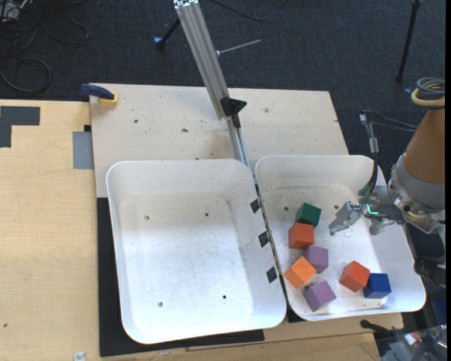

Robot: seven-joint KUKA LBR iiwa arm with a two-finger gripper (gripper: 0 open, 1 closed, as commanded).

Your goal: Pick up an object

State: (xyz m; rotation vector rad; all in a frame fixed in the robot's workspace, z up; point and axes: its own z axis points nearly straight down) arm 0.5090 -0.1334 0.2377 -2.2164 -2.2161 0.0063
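1. Metal two-finger gripper [358,218] is seen spread wide, nothing grasped, over the right shallow white plastic bin [338,168].
2. Seven matte cubes are noted there; the green wooden cube [309,214] lies nearest, apart from the fingers.

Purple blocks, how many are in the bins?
2, both in the right bin. One purple block sits mid-bin beside the orange block; the other purple block lies near the front rim. None looks hidden.

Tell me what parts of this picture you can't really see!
- Pincer in the camera view: too small and blurry to tell its grip.
- Arm: cut off by the right edge.
- Blue block: partly hidden behind the orange-red block.
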